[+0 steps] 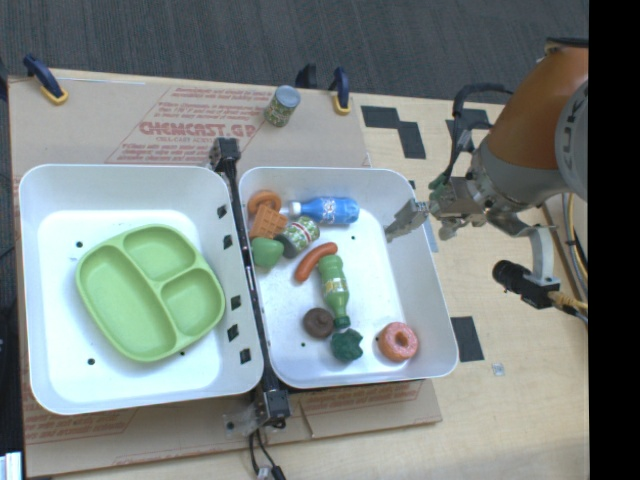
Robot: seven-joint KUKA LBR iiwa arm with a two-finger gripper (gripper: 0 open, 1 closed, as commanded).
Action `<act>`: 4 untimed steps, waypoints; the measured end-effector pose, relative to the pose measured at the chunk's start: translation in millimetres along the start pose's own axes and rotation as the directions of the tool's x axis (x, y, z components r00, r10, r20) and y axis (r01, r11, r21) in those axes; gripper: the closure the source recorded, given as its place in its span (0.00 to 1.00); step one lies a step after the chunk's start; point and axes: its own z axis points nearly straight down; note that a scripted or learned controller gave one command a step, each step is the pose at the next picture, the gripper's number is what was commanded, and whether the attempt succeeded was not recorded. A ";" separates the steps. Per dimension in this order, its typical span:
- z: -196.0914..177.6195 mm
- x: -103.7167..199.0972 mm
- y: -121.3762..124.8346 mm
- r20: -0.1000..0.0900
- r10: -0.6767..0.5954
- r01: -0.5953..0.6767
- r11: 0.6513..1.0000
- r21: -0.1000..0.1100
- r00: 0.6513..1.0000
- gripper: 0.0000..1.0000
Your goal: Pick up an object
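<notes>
The right bin (420, 298) holds several toy foods: a blue bottle (325, 209), an orange waffle piece (265, 213), a small green can (300, 234), a green pepper (267, 253), a red sausage (316, 259), a green bottle (335, 288), a brown donut (319, 322), broccoli (347, 345) and a pink donut (399, 342). My gripper (424, 223) hangs above that bin's right rim, near its far corner. It looks open, with nothing between its fingers. The blue bottle lies closest to it, off to the left.
A green divided plate (150, 290) lies in the left bin (40, 368). A small jar (282, 106) stands on the cardboard behind the bins. Blue clamps (340, 88) grip the cardboard's far edge. The arm's orange band (540, 98) rises at the right.
</notes>
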 end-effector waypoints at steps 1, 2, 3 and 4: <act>152.9 5.2 -66.5 -0.001 -0.001 0.001 1.000 0.002 1.000 0.00; 142.5 4.8 -65.5 0.001 -0.007 0.007 1.000 0.002 1.000 1.00; 9.4 30.0 -73.3 0.003 -0.001 0.001 1.000 -0.005 1.000 1.00; 0.1 -0.4 -74.3 0.002 0.001 -0.001 1.000 -0.003 1.000 1.00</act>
